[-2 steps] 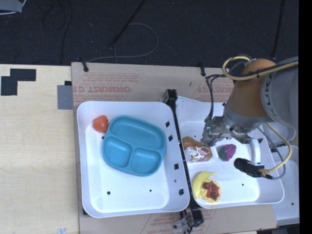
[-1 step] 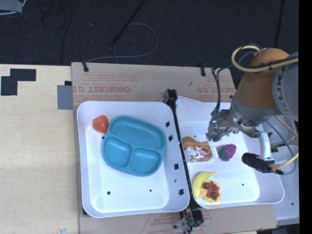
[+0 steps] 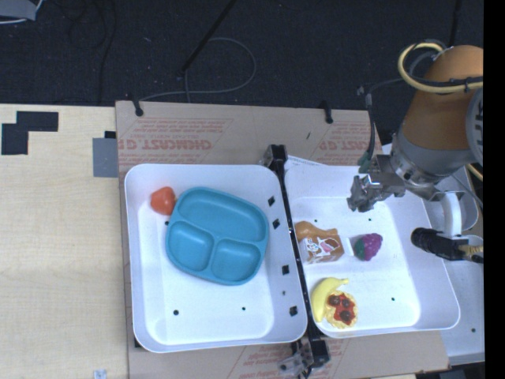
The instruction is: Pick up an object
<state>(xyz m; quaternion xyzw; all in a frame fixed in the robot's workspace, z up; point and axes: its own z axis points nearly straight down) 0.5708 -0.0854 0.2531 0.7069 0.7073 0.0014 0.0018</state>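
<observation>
The tool [image 3: 361, 198] hangs above the right bin [image 3: 402, 310] (whether released or clenched I cannot tell), just up from the purple grapes [image 3: 367, 246], with a snack packet [image 3: 319, 244] and banana [image 3: 325, 291] nearby.

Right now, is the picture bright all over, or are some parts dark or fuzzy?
In the camera view, the white bins glow bright and almost washed out, the floor along the top is very dark, and the gripper looks a bit fuzzy, while the blue tray shows clearly.
</observation>
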